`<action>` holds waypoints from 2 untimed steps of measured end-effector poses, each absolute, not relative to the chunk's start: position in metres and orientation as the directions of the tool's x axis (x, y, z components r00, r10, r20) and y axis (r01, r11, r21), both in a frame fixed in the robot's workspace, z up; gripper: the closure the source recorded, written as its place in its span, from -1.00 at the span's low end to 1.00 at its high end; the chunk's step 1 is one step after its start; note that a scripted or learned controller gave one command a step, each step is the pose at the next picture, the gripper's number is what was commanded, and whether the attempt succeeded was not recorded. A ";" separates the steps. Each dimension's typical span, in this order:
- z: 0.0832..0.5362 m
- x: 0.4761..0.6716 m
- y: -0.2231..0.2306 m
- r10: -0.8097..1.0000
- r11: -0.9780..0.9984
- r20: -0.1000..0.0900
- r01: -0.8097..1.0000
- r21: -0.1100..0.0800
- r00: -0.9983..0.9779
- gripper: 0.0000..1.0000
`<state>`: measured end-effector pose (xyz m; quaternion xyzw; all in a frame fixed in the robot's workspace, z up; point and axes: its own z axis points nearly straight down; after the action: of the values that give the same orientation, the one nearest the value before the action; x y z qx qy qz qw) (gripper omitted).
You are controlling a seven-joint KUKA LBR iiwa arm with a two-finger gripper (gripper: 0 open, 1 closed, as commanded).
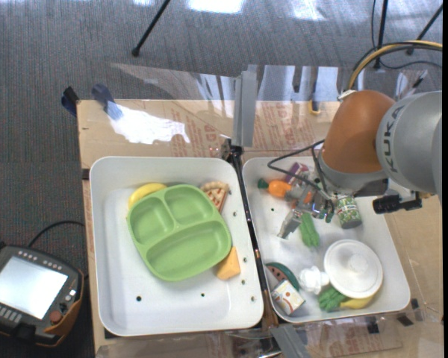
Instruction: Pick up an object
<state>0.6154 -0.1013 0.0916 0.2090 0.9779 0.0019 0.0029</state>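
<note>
My gripper [297, 218] hangs low over the upper middle of the right bin [394, 274], below the arm's orange band [358, 129]. A long green toy vegetable [310, 233] lies right beside it, touching or nearly so. An orange carrot [278, 188] and a purple item [296, 171] lie just up and left of the gripper. A small jar with a green top [349, 212] stands to its right. I see nothing lifted off the bin floor.
The right bin also holds a white lidded bowl [353, 267], a watermelon slice [280, 273], a small carton [287, 298] and a banana [356, 302]. The left bin [112, 289] holds a green divided plate [179, 231], a yellow piece [145, 192], a pizza slice [216, 194] and an orange wedge [229, 265].
</note>
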 end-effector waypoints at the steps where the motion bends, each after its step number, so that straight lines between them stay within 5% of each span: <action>1: 0.087 0.572 -0.088 0.398 0.917 0.002 0.398 0.001 -0.917 -1.00; 2: 0.096 0.487 -0.087 0.337 0.941 -0.037 0.337 0.008 -0.941 -1.00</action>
<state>0.4870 -0.0874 0.0957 0.1713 0.9850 0.0006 0.0188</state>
